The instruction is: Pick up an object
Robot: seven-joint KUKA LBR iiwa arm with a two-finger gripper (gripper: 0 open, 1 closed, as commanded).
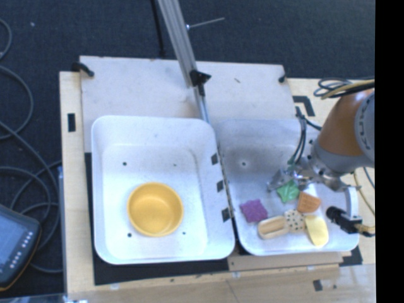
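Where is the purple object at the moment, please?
The purple object lies in the right bin, near its lower left part, just left of the tan wooden piece and below-left of the green object.

Two bins are sitting side by side on the desk (72, 169). The left bin (107, 169) is holding a bowl (155, 208) around its 6 o'clock. The right bin (252, 150) is packing a cloth (254, 210), wedge (273, 227), dice (292, 219) and banana (317, 230) toward 5 o'clock.

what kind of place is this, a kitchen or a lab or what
Most likely a robotics lab bench, not a kitchen: a grey and orange robot arm reaches over two white bins, loose cables trail across the dark floor, and the right bin holds small toy items.
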